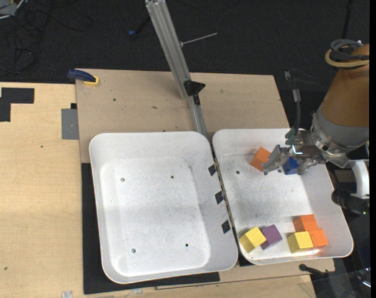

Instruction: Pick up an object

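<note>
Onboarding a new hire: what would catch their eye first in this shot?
Likely the claw low over the right bin, by an orange block and a blue block. Next, the bright cluster at that bin's near edge: yellow cube, purple cube, another yellow, two orange.

Wooden bench (144, 101): two white bins (156, 259) side by side.

The gripper (281, 160) is down in the far part of the right bin (271, 219), sitting right between an orange block (260, 158) and a blue block (291, 165). Near edge of that bin has a yellow block (253, 237), a purple block (271, 234), another yellow cube (300, 241) and two orange cubes (311, 228). The left bin (151, 203) is beside it.
</note>
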Available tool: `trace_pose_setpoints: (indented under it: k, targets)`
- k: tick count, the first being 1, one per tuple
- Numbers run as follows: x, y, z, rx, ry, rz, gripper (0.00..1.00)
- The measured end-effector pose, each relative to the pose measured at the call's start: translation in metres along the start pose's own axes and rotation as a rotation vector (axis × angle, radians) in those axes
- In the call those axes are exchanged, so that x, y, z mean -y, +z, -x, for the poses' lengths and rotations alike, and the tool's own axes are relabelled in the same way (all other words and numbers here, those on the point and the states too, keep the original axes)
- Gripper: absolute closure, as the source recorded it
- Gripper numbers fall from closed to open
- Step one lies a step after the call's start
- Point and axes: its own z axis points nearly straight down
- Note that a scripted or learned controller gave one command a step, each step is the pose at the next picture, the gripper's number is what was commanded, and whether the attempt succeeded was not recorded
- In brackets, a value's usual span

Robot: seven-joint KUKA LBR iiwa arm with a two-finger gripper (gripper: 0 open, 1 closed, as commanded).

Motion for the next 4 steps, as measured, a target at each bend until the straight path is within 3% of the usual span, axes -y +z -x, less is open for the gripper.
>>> trace_pose_setpoints:
  k: [1,3,4]
  targets:
    - [0.000,-0.002,0.002,0.001,0.005,0.006,0.00]
    - [0.004,0.125,0.010,0.000,0.002,-0.002,0.00]
    - [0.003,0.169,0.009,0.000,0.003,0.006,0.00]
